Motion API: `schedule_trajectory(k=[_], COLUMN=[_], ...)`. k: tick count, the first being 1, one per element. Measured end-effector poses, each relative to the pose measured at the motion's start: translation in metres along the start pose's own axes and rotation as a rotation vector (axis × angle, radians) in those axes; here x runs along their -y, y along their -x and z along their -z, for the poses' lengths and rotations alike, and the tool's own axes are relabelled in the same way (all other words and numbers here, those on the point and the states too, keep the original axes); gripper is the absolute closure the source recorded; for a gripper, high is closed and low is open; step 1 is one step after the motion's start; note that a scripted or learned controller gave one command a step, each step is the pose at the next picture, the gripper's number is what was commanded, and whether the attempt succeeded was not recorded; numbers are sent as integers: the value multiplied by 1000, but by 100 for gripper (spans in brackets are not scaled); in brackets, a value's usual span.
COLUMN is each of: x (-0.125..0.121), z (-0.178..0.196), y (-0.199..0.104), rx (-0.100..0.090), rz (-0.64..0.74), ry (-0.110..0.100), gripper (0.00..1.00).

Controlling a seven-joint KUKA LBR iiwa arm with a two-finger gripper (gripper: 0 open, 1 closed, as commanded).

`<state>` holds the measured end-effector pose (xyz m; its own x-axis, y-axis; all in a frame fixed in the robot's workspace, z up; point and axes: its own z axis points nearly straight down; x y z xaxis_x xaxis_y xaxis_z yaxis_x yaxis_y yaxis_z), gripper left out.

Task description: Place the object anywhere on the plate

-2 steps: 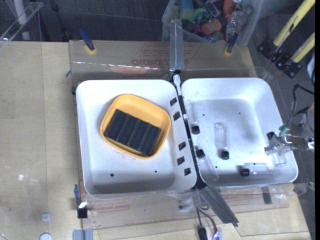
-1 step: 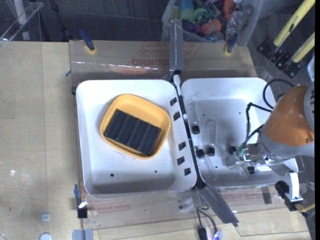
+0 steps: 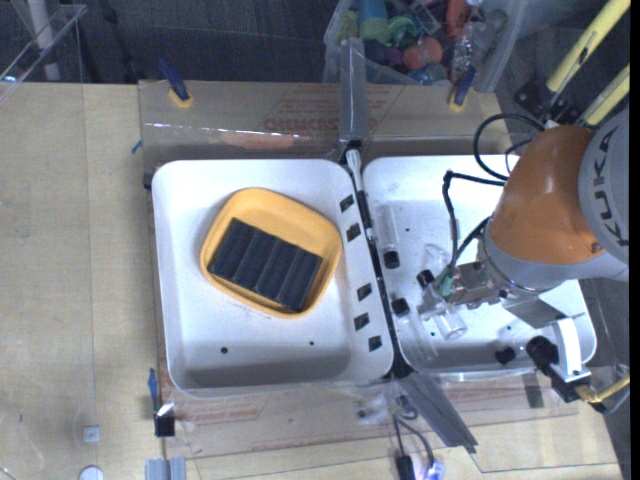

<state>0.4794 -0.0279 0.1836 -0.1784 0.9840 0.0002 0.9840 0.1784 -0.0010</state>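
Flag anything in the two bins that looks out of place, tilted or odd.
Nothing stands out. The yellow plate sits flat in the left bin, turned at a slant to the bin's walls, with a dark ridged slab already lying on it. The gripper is over the right bin.

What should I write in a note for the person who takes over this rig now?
Gripper: low inside the right bin; finger state cannot be judged, and no object is visible between them.
Plate: yellow, in the left bin, with a dark ribbed block lying on it.
Done: a block is already on the plate.
Left: check what, if anything, the gripper picks in the right bin, then carry it to the plate.
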Motion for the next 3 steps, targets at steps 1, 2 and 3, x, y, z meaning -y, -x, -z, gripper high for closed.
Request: schedule_trajectory(k=[1,2,3], x=[-59,-59,-60], z=[0,0,10], y=[-67,-67,-66], rx=[1,1,2], rz=[255,255,253], ry=[2,3,5], gripper=[100,0,100])
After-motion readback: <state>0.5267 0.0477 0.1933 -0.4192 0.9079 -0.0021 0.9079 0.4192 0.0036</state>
